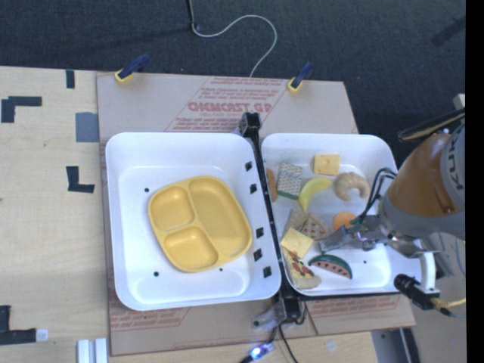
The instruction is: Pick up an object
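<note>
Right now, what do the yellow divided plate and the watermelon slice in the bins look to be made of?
The yellow divided plate looks like moulded plastic: one even colour, smooth rounded compartment rims, matte with a slight sheen. The watermelon slice looks like a toy, probably plastic or rubber, with flat painted-looking colours; too small to be sure.

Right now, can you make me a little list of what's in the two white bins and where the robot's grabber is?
left bin: a yellow plastic plate with three compartments
right bin: small toy foods
toy foods: a square yellow cheese slice, a tan croissant, a yellow-green banana, a watermelon slice, a small orange fruit
gripper: low in the right bin, among the toys, beside the orange fruit
arm: reaches in from the right
holding anything: cannot tell
</note>
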### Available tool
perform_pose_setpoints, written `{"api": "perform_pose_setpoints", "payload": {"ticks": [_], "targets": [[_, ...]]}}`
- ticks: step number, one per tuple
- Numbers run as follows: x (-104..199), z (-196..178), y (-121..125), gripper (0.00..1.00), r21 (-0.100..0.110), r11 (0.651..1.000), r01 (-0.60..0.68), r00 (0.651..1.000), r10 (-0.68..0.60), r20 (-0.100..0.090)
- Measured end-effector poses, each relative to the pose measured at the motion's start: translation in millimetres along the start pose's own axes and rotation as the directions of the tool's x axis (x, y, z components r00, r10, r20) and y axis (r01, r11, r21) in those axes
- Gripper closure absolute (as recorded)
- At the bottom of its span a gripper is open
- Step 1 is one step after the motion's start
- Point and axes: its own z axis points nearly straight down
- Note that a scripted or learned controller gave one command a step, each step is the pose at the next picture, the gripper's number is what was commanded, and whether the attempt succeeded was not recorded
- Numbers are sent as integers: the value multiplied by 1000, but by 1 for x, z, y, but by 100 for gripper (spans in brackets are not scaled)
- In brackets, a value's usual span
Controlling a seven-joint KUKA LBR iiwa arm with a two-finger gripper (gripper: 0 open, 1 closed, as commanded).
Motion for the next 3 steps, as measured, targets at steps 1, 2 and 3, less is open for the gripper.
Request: {"api": "perform_pose_setpoints", "payload": {"ticks": [1, 2, 3], "targets": [[-1, -12, 0, 100, -1, 1000, -1, 1000, 1, 1], [-1, -69, -9, 100, -1, 1000, -1, 1000, 1, 0], [-1, -132, -3, 100, -5, 1000, 0, 1000, 0, 1]]}}
